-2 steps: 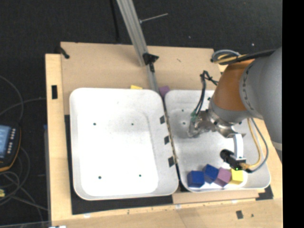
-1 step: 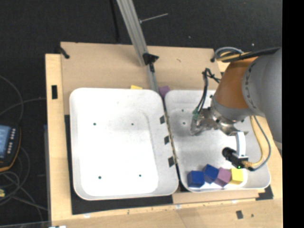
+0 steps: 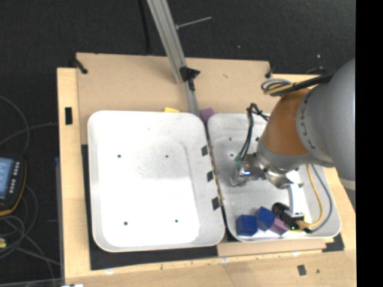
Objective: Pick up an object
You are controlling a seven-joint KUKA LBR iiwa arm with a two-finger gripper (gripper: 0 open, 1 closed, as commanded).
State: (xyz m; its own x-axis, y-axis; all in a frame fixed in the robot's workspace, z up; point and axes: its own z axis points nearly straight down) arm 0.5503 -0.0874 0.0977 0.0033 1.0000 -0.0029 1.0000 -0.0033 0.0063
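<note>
Blocks [image 3: 256,221] in right bin's [image 3: 222,137] near corner; left bin [image 3: 149,178] beside.

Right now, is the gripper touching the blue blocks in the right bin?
Apart. In the camera view the gripper sits over bare bin floor up-frame of the two blue blocks, with white floor of the right bin between them.

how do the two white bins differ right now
The left bin is the wider of the two and its floor lies bare, with a few small dark dots. The right bin is narrower, and the arm reaches down into it with its pincer; blue blocks lie at its near end. Both are shallow, white and round-cornered, set side by side.
</note>
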